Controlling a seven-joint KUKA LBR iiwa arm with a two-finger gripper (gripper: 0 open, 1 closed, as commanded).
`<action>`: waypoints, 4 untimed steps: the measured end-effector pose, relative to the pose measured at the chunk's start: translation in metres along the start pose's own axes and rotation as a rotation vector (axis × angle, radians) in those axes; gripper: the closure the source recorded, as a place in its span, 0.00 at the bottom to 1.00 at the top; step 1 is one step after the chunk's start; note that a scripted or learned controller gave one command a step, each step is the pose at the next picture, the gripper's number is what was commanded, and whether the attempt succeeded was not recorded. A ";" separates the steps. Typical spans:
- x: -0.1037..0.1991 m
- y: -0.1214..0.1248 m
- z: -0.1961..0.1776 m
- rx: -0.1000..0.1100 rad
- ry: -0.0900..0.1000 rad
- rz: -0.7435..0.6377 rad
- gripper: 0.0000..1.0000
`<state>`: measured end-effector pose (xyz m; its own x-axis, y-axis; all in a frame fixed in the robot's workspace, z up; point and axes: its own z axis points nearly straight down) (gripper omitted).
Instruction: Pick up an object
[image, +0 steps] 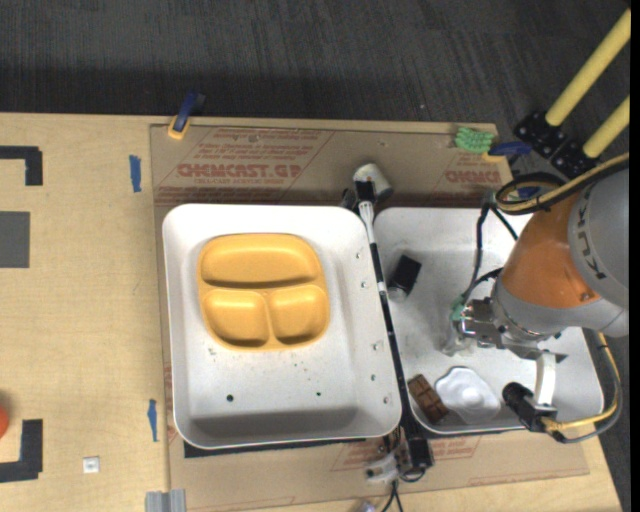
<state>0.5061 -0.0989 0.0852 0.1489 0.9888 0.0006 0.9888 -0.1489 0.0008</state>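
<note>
In the right bin (440, 225) lie three small objects. A black block (405, 273) rests near the bin's left wall. A brown chocolate-like bar (428, 398) sits at the front left corner, and a white crumpled object (468, 390) lies just right of it. My gripper (466, 333) hangs over the middle of this bin, above and slightly behind the white object. The grey wrist and the orange band (545, 268) cover most of it from this angle.
The left bin (190, 400) holds a yellow divided tray (264, 290) in its rear half. A black cable runs along the seam between the bins. Yellow-and-black bars (590, 70) stand at the back right. A cable loops at the right bin's front right corner.
</note>
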 end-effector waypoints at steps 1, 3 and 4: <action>-0.037 0.023 -0.062 0.000 -0.001 0.058 1.00; -0.006 -0.027 -0.018 0.004 0.000 0.102 0.00; -0.035 0.021 0.000 -0.001 -0.001 -0.182 0.00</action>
<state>0.5216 -0.1371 0.0852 -0.0329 0.9995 -0.0004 0.9995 0.0329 0.0015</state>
